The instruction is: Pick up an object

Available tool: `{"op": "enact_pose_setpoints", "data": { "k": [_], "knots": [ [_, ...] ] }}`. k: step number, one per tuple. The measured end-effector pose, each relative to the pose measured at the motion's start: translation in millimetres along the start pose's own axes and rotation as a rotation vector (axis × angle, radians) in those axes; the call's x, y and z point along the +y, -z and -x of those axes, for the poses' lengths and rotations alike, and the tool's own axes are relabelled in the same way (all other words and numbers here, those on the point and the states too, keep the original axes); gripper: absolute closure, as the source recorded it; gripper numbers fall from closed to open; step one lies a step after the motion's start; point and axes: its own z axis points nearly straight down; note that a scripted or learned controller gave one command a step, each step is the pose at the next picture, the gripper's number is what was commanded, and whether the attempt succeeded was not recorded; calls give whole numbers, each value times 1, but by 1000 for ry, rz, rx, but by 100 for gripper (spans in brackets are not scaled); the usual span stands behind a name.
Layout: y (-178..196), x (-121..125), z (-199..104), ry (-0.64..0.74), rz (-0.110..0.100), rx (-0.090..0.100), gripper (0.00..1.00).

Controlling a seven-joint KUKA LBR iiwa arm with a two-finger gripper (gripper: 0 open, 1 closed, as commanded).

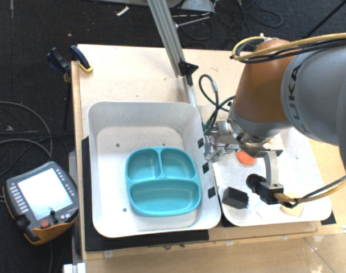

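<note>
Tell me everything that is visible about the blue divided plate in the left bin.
The blue divided plate is turquoise, looks like smooth plastic, and has a rounded-rectangle shape with a raised rim. Ridges split it into three compartments: two smaller ones on the far side and one wide one on the near side. Nothing is visible in them. It lies flat, right way up, slightly rotated, on the floor of the left white bin, toward that bin's right wall. The gripper is apart from it, over the right bin.

"KA" on the arm (309, 90)
</note>
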Motion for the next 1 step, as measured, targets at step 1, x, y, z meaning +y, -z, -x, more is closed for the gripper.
{"op": "enact_pose_setpoints", "data": {
  "k": [1],
  "knots": [
    [3, -5, -62, 1, 1, 0, 100]
  ]
}}
